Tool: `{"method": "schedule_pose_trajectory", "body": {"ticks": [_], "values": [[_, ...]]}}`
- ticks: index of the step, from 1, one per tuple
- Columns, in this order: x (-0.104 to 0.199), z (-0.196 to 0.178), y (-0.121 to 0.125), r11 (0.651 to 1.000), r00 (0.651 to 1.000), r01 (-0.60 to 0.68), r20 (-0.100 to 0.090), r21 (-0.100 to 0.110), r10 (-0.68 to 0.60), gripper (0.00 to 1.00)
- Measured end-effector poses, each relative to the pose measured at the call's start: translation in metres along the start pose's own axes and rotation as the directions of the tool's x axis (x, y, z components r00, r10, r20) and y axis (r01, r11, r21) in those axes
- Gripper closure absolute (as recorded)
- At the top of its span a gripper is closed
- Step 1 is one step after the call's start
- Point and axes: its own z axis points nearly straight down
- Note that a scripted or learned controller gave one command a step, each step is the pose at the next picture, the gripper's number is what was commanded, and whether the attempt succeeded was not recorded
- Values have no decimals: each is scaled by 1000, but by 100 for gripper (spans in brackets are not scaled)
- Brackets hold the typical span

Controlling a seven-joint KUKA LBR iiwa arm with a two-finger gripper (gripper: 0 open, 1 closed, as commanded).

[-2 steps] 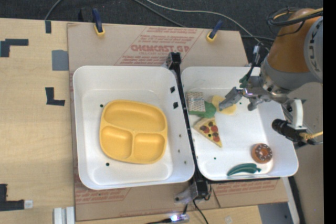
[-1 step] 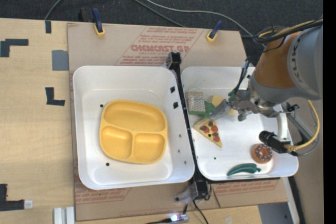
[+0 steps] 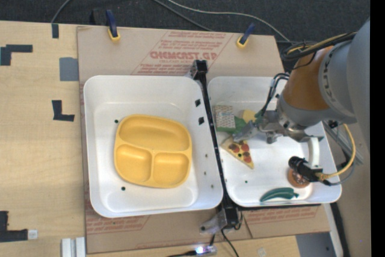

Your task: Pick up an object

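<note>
The hand (image 3: 255, 123), whose grip I cannot tell, hovers just right of the green toy (image 3: 240, 124), pizza slice (image 3: 239, 151) lying below-left.

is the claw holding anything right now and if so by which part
Cannot tell. The claw sits low in the right bin over a green item beside the pizza slice; no grip is visible.

open floor in right bin (image 3: 272, 88) between pizza slice (image 3: 240, 151) and donut (image 3: 298, 178)

You have a light wooden bench (image 3: 36, 129) carrying a brown cardboard sheet (image 3: 180, 51), with two shallow white plastic bins (image 3: 96, 147) side by side on it.
</note>
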Motion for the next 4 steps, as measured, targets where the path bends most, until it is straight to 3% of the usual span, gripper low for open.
{"method": "schedule_pose_trajectory", "body": {"ticks": [1,4], "values": [[4,-14,3,1000,1000,3,-6,-7,-3,100],[-4,-160,4,1000,1000,1,1,-3,-1,100]]}}
